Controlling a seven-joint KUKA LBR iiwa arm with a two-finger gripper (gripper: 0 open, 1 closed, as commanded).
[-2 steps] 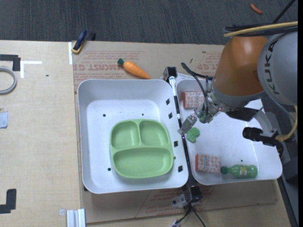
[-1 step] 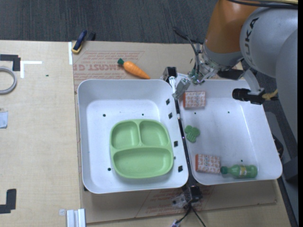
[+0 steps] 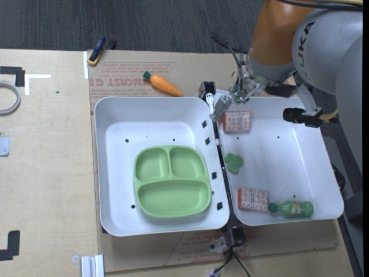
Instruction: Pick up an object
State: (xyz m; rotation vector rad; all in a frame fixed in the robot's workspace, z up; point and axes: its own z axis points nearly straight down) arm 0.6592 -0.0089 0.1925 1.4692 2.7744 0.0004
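The bench top is pale tan board (image 3: 46, 172), matt and flat, with a sheet of brown printed cardboard (image 3: 130, 74) laid under the bins; beyond the far edge lies dark grey ribbed flooring (image 3: 115, 16). Black and white tape marks sit on the board at the left.

Two shallow white plastic bins with rounded corners stand side by side, clipped together along their shared wall. The left bin (image 3: 115, 126) holds a light green three-compartment plastic plate (image 3: 172, 182), smooth and glossy, lying flat near its centre. The right bin (image 3: 300, 154) holds four items: a small red-and-white printed carton (image 3: 237, 122) at the far left corner, a green leaf-shaped plastic piece (image 3: 233, 163) against the left wall, a second red-and-white carton (image 3: 252, 199) at the near edge, and a green plastic bottle with a yellow label (image 3: 291, 209) lying on its side just beside that carton.

An orange toy carrot with a green top (image 3: 163, 83) lies on the cardboard behind the left bin. A blue-and-yellow object (image 3: 97, 51) rests at the cardboard's far left corner.

My gripper (image 3: 226, 101) hangs over the far left corner of the right bin, just beside the first carton. I cannot tell how far my jaws are open, and no object is seen between them.
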